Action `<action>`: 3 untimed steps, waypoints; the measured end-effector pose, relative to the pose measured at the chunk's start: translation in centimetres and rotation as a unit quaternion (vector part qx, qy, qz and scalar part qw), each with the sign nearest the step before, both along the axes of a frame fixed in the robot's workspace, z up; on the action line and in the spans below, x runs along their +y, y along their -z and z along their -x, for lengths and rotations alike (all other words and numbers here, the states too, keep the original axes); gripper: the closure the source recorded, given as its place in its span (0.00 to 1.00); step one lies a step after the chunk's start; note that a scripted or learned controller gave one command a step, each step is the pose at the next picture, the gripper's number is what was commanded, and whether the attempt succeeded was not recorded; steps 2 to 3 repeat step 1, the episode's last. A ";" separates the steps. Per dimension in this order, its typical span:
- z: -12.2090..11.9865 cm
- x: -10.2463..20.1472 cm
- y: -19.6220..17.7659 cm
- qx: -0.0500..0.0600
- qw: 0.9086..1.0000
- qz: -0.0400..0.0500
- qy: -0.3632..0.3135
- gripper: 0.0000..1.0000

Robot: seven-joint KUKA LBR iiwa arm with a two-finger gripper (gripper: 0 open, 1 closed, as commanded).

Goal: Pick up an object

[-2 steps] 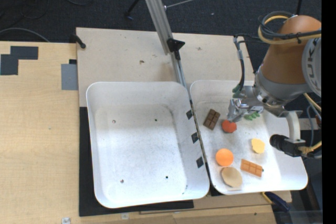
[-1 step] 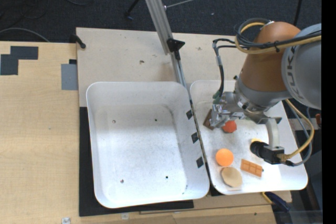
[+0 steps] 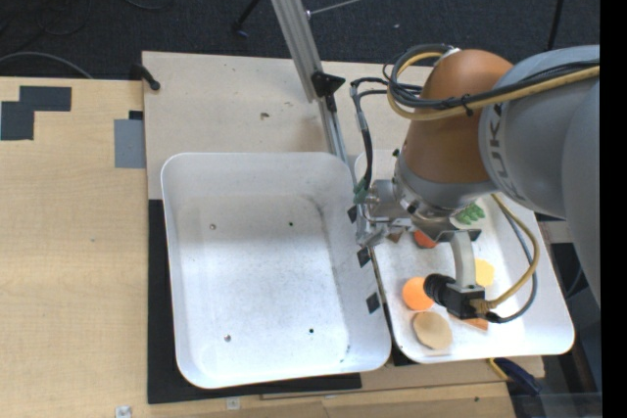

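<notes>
Orange ball (image 3: pixel 415 293), small, round and smooth-looking, lies toward the front of the right bin (image 3: pixel 549 333), just beside a flat tan oval piece (image 3: pixel 432 331) and near a pale yellow lump (image 3: pixel 484 271). A green ribbed piece (image 3: pixel 472 210) sits farther back under the wrist. The claw (image 3: pixel 380 225) hangs over that bin's inner wall, apart from the ball; whether it is wide or narrow cannot be told. Descending from there, it would likely strike the hard plastic rim. The ball would probably roll off a glancing touch, and the crowded pieces could be shoved or pinched together. The left bin (image 3: pixel 245 259) is glossy, speckled white.
</notes>
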State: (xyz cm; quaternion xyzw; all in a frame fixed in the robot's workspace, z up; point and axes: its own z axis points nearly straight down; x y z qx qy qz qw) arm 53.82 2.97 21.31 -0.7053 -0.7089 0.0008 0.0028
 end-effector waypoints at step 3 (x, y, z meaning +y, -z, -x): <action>2.1 5.6 -0.3 0.001 1.000 0.000 0.000 1.00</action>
